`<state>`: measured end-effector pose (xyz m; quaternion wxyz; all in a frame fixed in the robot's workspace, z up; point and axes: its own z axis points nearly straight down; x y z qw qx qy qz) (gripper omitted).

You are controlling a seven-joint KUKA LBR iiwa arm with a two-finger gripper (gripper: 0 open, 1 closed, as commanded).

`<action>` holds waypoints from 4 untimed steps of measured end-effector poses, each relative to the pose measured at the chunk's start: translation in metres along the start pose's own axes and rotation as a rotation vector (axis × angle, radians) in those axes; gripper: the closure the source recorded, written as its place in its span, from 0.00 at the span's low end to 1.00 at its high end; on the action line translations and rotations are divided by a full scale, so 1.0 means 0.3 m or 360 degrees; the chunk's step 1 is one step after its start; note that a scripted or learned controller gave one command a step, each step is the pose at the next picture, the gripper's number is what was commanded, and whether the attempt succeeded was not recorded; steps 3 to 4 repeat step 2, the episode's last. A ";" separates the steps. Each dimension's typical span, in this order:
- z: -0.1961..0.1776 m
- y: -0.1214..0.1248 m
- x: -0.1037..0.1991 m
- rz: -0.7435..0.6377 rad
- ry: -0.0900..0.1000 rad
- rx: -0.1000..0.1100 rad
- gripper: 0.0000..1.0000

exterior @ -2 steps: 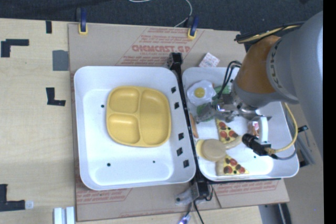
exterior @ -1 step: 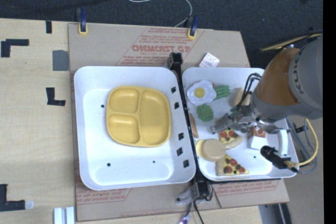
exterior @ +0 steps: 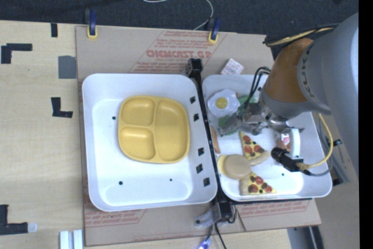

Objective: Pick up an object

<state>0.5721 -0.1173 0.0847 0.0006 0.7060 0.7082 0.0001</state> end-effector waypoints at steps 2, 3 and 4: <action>0.003 0.260 0.076 0.0000 0.0002 0.0003 0.00; 0.003 0.260 0.076 0.0000 0.0002 0.0003 0.00; 0.003 0.260 0.076 0.0000 0.0002 0.0003 0.00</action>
